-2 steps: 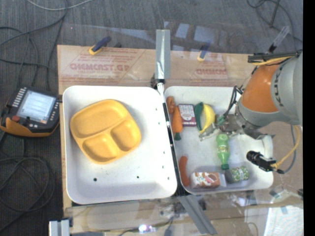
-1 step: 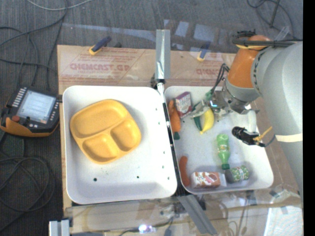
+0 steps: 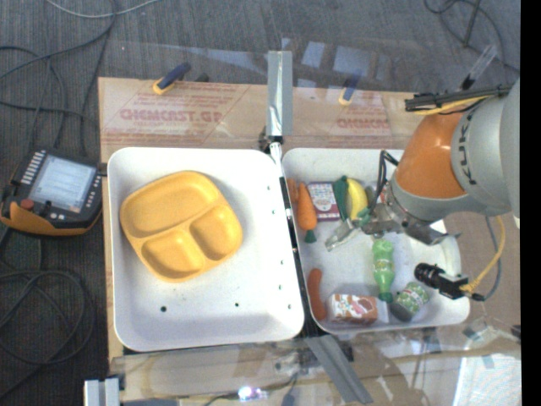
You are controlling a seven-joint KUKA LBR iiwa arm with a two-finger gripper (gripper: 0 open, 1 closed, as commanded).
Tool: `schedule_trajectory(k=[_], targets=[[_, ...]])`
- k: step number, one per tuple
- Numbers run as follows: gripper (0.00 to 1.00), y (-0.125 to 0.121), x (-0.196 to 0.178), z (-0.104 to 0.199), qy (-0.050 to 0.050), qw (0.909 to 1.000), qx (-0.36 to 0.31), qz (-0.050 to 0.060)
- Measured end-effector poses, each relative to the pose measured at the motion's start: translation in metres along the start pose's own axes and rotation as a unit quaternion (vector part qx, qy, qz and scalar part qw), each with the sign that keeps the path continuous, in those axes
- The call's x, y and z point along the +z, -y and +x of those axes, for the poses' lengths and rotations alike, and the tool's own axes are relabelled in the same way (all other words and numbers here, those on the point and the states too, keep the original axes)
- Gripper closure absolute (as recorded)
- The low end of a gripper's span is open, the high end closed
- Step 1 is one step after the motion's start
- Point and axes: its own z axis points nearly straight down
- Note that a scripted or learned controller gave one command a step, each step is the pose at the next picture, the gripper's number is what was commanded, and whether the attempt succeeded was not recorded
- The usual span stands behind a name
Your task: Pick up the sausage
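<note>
Teach pendant (image 3: pixel 52 191): on the floor at the far left, beside the tabletop, screen lit.
Left bin (image 3: pixel 135 311): white, shallow, on the tabletop (image 3: pixel 127 108).
Yellow tray (image 3: pixel 181 224): three compartments, lying in the left bin, toward its far-left part.
Right bin (image 3: pixel 439 311): white, touching the left bin along the middle divide.
Carrot (image 3: pixel 305 209): orange, along the right bin's left wall, far end.
Sausage (image 3: pixel 315 289): reddish-orange, lying along the right bin's left wall at the near end, well apart from the claw.
Small red-and-white box (image 3: pixel 324 200): just right of the carrot.
Red packet (image 3: pixel 352 308): near edge of the right bin, right of the sausage.
Corn cob (image 3: pixel 353 198): yellow with green husk, far part of the bin.
Claw (image 3: pixel 348 233): low in the middle of the right bin, fingers spread a little, nothing between them.
Green bottle (image 3: pixel 383 266): lying right of the claw.
Small can (image 3: pixel 411 299): near-right corner.
Arm (image 3: pixel 448 163): grey with an orange band, reaching in from the right.
</note>
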Motion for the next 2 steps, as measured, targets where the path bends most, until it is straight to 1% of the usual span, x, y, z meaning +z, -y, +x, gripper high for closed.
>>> schedule_trajectory(k=[1, 2], targets=[[0.0, 0.034, 0.014, 0.027, 0.006, 0.9995, 0.03, -0.01], [0.0, -0.03, 0.015, 0.018, 0.002, 0.9875, 0.157, -0.006]])
